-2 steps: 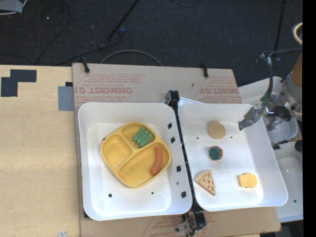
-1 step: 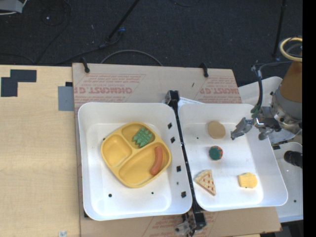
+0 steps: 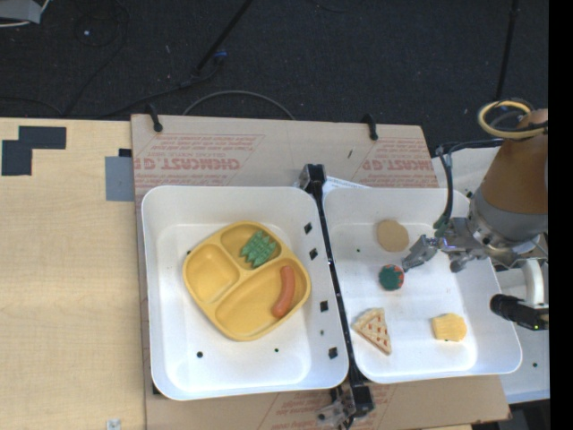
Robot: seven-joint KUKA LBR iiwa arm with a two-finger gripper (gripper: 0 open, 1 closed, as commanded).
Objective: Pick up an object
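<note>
My arm comes in from the right over the right bin [image 3: 501, 352], and my gripper [image 3: 428, 251] hangs low near that bin's middle. One finger [image 3: 417, 256] slants down and to the left, its tip just beside a small green and red ball [image 3: 390, 278]; nothing sits between my fingers. From this angle I cannot tell whether they are spread or pressed together.

The ball lies on the bin floor, just below a round tan cookie [image 3: 391, 235] that rests nearer the back wall. Toward the front of the same bin lies a triangular waffle piece [image 3: 373, 330], and to its right, well apart, a yellow block like a piece of cheese [image 3: 448, 327].

The left bin [image 3: 170, 348] holds a yellow divided plate [image 3: 206, 280], turned at a slant. A green leafy toy [image 3: 259, 248] sits in the plate's upper right compartment, and a red sausage [image 3: 284, 291] lies in the large compartment along the right rim. The remaining small compartment on the left has nothing in it.

Both bins rest on a cardboard sheet [image 3: 224, 155] on the bench [image 3: 63, 285].
</note>
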